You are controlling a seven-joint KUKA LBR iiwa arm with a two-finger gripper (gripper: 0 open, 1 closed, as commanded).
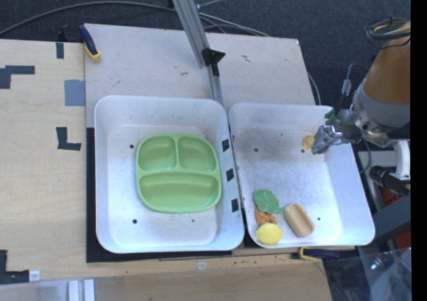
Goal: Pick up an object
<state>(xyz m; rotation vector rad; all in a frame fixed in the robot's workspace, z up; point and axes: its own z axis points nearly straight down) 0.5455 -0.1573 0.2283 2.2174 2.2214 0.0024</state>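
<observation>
Hand point(323, 141) beside small yellow-orange object point(307, 141), right bin point(347, 226) upper edge.

There is one camera. It sits high above the bench point(167, 53) and looks down at a slant, so the far edge of the bench is at the top of the picture and the near edge is at the bottom. It is far enough back to take in both white bins, the left bin point(107, 179) and the right bin point(347, 206), side by side. The arm point(390, 86) comes in from the right side.
</observation>
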